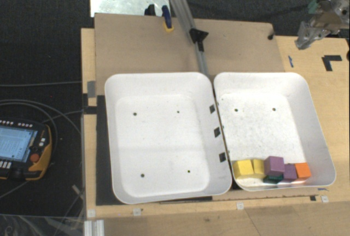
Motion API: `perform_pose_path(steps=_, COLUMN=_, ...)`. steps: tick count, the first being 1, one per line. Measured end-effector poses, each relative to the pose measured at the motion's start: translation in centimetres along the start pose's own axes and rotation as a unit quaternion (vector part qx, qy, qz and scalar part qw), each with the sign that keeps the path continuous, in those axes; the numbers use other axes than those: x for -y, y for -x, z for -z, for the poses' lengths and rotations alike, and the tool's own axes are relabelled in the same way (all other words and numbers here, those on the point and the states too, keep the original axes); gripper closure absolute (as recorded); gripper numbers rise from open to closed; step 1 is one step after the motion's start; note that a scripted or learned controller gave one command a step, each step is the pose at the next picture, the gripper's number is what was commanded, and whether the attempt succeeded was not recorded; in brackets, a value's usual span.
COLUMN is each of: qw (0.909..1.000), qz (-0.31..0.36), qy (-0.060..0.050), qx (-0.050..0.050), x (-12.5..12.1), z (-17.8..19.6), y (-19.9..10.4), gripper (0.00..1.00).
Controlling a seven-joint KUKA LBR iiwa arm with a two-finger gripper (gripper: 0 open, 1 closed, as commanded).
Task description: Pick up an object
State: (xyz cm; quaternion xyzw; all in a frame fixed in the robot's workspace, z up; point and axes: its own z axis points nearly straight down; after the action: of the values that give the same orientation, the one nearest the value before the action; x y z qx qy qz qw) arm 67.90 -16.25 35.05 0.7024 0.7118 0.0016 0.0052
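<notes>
Hovering: gripper (320, 27) hangs at the upper right, over the bench (306, 57) beyond the right bin (262, 87), well apart from every block.
Claw state: too small and blurred to judge its spread; nothing is seen in its hold.
Targets: blocks crowd the right bin's near edge in one row, touching or nearly so: yellow block (244, 168), a second yellow block (258, 166) beside it, purple block (274, 164), dark green block (272, 178) in front of it, mauve block (290, 172), orange block (303, 170).
Left bin (158, 84): bare white floor.
Step in hand: by the look of it, the approach; no pick begun.
Next move calls for: travel down and toward the near wall; the orange block at the row's end looks the freest choice, though the rim close by leaves little room.
</notes>
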Motion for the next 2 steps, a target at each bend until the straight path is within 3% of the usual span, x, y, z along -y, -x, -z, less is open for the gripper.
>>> perform_pose_path(steps=1, qw=1.0000, qz=-0.002, qy=-0.008, qx=-0.004, x=2.7, z=-17.4, y=-8.3, gripper=1.00)
perform_pose_path(steps=2, qw=1.0000, qz=-0.001, qy=-0.007, qx=-0.004, x=11.4, z=-15.8, y=-15.0, gripper=1.00)
